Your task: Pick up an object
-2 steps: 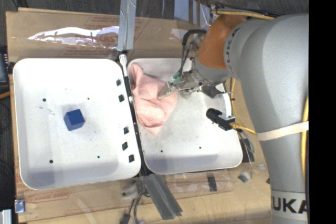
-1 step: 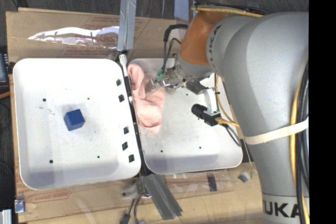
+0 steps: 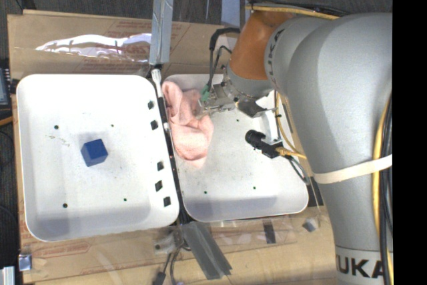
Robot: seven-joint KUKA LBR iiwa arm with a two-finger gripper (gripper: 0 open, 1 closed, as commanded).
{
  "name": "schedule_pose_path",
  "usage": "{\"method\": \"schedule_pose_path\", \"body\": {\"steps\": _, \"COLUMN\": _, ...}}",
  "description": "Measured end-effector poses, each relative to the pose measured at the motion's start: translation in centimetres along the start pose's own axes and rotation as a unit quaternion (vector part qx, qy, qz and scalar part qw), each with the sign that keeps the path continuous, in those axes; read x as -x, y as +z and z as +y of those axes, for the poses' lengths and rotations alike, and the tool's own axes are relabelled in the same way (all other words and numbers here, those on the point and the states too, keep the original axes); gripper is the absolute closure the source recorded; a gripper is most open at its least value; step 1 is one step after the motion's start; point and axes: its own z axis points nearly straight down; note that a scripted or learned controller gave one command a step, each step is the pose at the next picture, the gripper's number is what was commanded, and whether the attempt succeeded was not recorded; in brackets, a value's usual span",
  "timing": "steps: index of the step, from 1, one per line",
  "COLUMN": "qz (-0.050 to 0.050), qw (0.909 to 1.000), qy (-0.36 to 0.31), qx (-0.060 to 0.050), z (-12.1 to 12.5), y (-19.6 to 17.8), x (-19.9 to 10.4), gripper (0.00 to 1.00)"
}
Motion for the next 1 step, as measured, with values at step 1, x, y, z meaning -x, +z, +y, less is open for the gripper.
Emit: {"method": "schedule_pose_path", "body": {"steps": 1, "qz": 0.001, "qw": 0.9957, "qy": -0.093, "qx": -0.001, "z": 3.50, "y": -8.98, "x": -6.52, "gripper": 1.00}}
